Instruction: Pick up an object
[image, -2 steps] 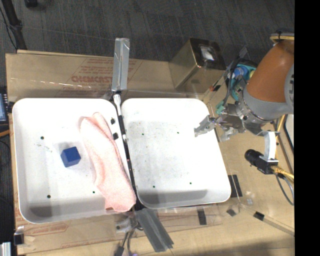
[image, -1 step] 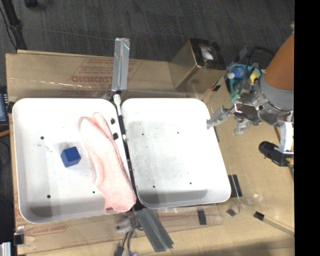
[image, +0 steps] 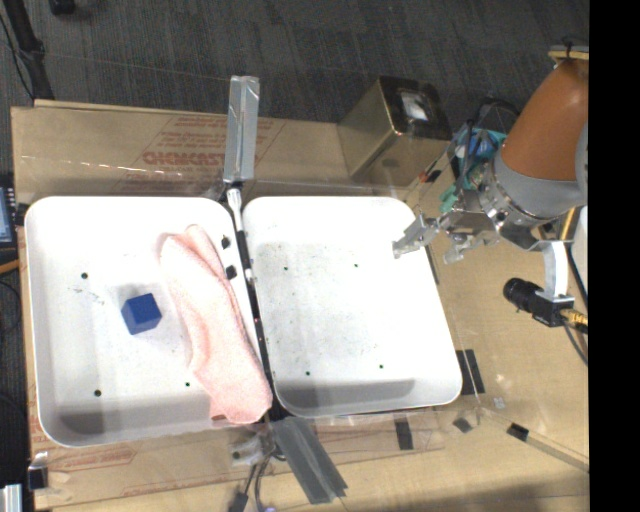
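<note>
Pink cloth (image: 212, 325) runs lengthwise beside blue cube (image: 142, 312); gripper (image: 432, 240), seemingly open, holds nothing.

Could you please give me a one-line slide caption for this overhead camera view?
Open gripper poised at the right bin's edge; blue cube and pink cloth lie in the left bin.

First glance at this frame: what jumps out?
The blue cube on the left bin's white floor stands out most, with a pink cloth draped beside it along that bin's right side. The gripper hovers at the right bin's far right rim, open and holding nothing, below the arm's orange band.
</note>
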